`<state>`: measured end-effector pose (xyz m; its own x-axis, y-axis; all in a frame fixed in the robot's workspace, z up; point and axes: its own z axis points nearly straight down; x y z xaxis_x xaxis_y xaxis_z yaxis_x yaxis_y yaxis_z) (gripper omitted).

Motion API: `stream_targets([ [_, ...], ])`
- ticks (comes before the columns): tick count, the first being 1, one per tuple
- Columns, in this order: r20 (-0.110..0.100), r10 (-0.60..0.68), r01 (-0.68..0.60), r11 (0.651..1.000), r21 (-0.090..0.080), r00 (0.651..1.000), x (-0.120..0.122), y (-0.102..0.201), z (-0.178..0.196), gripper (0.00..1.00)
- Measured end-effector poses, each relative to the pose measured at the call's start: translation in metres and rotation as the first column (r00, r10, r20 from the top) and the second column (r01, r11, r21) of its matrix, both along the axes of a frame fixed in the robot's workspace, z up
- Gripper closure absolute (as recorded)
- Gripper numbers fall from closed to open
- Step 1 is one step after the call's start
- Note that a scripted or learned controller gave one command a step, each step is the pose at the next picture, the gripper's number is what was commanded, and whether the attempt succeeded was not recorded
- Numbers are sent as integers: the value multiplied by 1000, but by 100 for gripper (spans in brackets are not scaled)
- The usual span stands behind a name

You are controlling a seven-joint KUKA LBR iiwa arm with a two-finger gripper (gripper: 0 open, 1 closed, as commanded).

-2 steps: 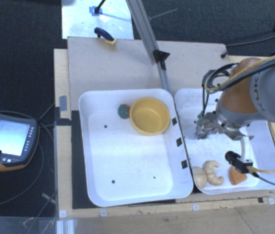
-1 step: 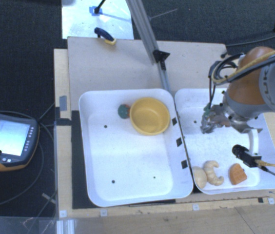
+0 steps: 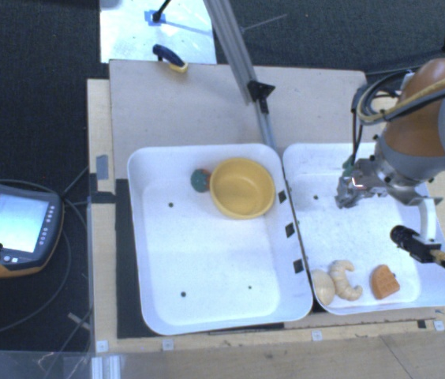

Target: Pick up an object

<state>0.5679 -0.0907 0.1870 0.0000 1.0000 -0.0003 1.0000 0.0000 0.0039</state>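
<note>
In right bin: gripper up top, grip state unclear; curved beige object lengthwise near-vertical.

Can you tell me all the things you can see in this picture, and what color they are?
left bin: one, white, left half of the bench.
right bin: one, white, beside it on the right.
bowl: one, yellow, upper part of the left bin.
small ball: one, dark green, touching the bowl's left side.
curled toy: one, cream, bottom of the right bin.
egg-shaped piece: one, cream, just left of the curled toy.
orange chunk: one, orange, bottom right of the right bin.
control pad: one, grey and orange with a screen, on the floor at left.
clamp: one, blue and yellow, top of the bench.
gripper: one, grey, above the right bin's upper part.
</note>
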Motion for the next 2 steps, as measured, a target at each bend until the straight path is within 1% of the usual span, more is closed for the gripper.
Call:
stream_targets([
  [1,0,1,-1,1000,0,1000,3,2,43,100],
  [2,-3,4,-4,1000,1,1000,-17,45,46,100],
])
